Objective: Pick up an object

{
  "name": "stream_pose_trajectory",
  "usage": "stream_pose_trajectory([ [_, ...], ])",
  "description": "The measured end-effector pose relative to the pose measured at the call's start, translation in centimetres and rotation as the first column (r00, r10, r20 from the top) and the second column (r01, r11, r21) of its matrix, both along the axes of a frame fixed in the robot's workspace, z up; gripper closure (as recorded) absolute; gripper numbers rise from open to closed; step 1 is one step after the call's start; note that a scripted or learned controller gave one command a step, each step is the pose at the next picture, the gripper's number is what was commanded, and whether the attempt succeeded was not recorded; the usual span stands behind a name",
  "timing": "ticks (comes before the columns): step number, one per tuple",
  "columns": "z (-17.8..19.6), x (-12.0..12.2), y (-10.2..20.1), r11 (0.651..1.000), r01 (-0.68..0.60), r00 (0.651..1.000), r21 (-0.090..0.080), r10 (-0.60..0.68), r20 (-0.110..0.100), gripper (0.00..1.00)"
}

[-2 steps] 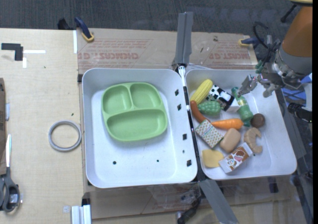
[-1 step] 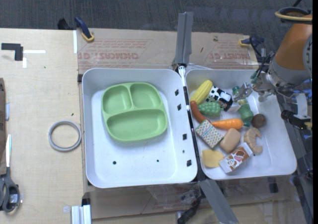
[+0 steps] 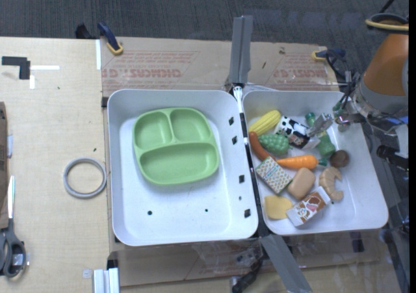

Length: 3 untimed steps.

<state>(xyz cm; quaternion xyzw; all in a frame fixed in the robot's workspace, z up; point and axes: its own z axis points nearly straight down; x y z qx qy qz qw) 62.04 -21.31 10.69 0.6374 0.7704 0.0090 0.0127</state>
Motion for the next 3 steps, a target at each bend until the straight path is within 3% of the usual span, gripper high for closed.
stream_pose_trajectory([
  [1,0.0,-2.8,-0.2,0.996,0.093,0.996,0.007,-0.093,0.003,0.0],
  [2,-0.2,-1.0,-0.5,0.985,0.172,0.985,0.009,-0.172,-0.011,0.0],
  [3,-0.2,-0.9,-0.4,0.971,0.239,0.971,0.011,-0.239,-0.006,0.0],
])
